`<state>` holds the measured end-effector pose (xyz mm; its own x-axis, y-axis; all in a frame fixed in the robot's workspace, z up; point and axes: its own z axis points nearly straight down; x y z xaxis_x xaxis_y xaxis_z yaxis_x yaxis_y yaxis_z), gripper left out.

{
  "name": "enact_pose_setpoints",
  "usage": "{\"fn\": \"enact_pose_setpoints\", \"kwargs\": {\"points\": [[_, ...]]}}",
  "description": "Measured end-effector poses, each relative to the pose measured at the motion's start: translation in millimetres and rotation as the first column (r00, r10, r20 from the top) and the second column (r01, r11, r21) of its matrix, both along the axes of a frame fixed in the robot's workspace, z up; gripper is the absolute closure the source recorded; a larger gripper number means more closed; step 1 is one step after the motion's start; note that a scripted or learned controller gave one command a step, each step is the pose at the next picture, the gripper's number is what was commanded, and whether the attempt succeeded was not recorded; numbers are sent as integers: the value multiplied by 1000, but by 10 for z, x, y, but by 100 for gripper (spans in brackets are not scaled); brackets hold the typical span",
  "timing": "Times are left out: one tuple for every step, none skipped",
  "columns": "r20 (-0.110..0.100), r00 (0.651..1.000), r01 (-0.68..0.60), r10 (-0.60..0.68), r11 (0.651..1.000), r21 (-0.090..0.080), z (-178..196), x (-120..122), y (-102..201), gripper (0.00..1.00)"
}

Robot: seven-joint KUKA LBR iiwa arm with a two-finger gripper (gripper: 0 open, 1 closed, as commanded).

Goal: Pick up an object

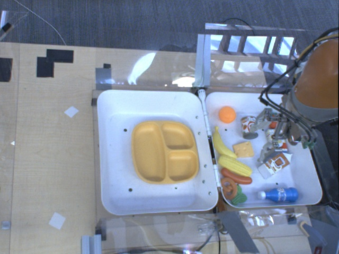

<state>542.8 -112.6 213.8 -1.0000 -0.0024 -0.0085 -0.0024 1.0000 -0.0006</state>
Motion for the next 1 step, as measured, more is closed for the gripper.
{"fn": "enact_pose_setpoints", "kwargs": {"points": [[-1, 998, 66, -66, 998, 1, -1169, -335, 95, 0]]}}
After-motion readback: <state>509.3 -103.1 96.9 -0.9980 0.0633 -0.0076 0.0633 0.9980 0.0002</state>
